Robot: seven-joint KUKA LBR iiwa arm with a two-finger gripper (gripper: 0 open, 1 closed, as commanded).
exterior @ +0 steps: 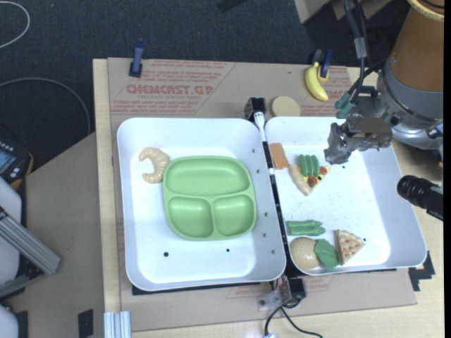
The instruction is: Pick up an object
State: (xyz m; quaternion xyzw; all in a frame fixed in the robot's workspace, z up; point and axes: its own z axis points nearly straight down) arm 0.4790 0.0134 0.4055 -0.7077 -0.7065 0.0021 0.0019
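Observation:
My gripper [337, 151] hangs over the upper part of the right bin [380, 189], just right of a pizza slice [304, 182] topped with a green pea pod [308, 165]. Nothing shows held in it. An orange block [279, 155] lies by the bin's left wall. Along the front of this bin lie a green bean pod [305, 227], a round beige bun [301, 252], a green leaf [326, 253] and a small pizza wedge [349, 243]. The left bin [141, 245] holds a green divided plate [209, 196] and a croissant [153, 163].
A banana [317, 82] and a beige disc [285, 106] rest on the cardboard behind the right bin. Blue clamps [137, 58] stand at the board's back edge. A black device [423, 194] juts in over the right bin's right rim.

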